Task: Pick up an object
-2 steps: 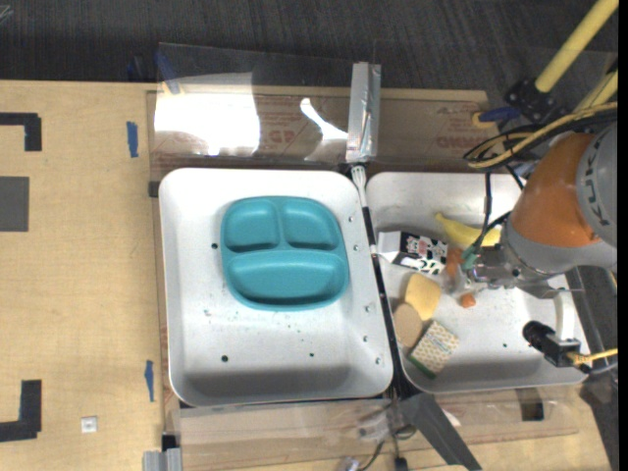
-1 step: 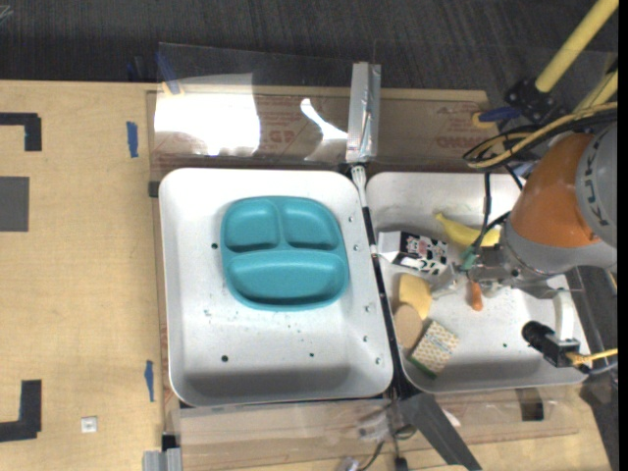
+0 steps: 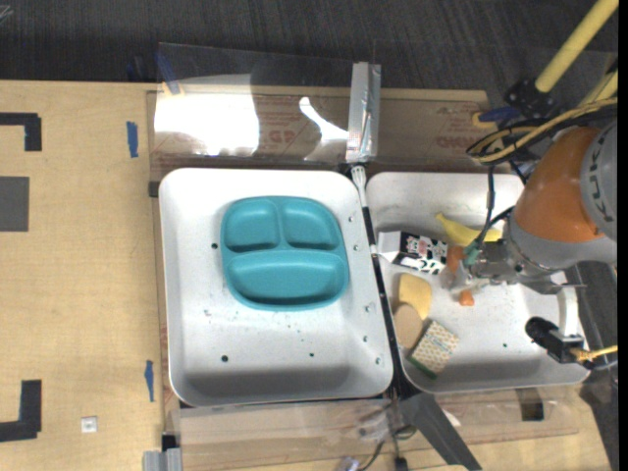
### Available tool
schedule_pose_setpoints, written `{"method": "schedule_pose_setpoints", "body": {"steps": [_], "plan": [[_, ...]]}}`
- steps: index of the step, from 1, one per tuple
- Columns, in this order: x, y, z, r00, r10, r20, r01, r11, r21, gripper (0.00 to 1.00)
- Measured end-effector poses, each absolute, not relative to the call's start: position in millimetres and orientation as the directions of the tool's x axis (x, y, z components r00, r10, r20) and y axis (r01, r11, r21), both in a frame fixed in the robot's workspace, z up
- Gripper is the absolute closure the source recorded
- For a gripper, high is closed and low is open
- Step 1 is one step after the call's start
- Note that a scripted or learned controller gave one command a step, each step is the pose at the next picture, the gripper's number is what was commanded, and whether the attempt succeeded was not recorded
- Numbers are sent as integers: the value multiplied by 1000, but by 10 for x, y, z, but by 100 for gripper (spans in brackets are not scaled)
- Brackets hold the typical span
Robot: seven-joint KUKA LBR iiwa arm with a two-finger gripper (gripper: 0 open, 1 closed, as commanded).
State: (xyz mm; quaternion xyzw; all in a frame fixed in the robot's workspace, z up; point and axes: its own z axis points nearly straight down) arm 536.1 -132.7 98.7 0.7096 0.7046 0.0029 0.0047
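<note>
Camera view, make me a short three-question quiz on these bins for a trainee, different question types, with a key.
1. True or false: the teal tray lies in the left bin.
2. Multiple choice: where is the arm? A) over the left bin B) over the right bin C) off the bench
3. Fill in: the speckled sponge lies near the right bin's ____ wall, front or back.

Key: 1 true. 2 B; the gripper hangs above the yellow and black-and-white items. 3 front.
</note>
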Motion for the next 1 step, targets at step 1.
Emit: {"method": "schedule_pose_setpoints", "body": {"steps": [1], "plan": [[5233, -394, 2068, 105, 994, 3, 994, -105, 4, 100]]}}
